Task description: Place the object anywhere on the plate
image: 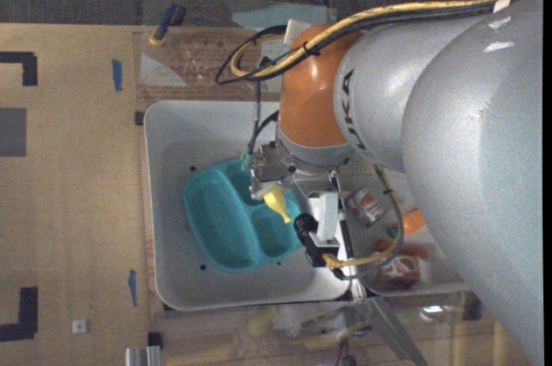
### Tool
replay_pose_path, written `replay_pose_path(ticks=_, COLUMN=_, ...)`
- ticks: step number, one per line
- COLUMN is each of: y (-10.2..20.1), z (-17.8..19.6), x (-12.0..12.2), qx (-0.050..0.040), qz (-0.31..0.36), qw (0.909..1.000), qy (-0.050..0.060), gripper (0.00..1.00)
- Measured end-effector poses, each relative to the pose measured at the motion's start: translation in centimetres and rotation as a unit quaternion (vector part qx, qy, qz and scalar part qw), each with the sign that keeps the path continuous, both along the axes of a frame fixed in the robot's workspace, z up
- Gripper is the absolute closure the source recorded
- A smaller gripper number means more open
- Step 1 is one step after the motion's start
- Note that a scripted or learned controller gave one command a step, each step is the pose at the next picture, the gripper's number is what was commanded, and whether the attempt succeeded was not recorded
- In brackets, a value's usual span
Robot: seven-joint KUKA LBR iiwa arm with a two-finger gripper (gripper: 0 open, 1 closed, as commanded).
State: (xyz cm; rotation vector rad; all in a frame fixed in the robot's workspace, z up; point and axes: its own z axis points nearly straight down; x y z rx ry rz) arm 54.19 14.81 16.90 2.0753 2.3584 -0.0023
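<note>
A teal plate point(226, 217) with two hollows lies in the left white bin point(172, 183). My gripper point(266, 181) hangs over the plate's right part, below the orange wrist band point(310, 97). A small yellow object point(278, 205) pokes out just under the gripper, above the plate's right hollow. The gripper body hides where the object meets it, so I cannot tell whether it is held or resting on the plate.
The arm covers most of the right bin; an orange item point(412, 222), a red-and-white packet point(402, 269) and a small item point(366, 205) show there. A black fitting with a yellow cable point(309, 236) hangs beside the plate. Bare bench lies to the left.
</note>
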Motion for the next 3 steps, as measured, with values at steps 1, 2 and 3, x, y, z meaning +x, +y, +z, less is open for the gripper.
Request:
replay_pose_path(ticks=1, y=0.0, z=0.0, x=0.0, qx=0.0, qz=0.0, qw=1.0, qy=0.0, gripper=0.0)
replay_pose_path(ticks=2, y=-1.2, z=1.5, x=-0.4, qx=0.0001, qz=-0.053, qw=0.9986, qy=-0.001, gripper=0.0)
replay_pose_path(ticks=3, y=-3.9, z=5.8, x=-0.8, qx=-0.0002, qz=-0.017, qw=0.9999, qy=0.0, gripper=0.0)
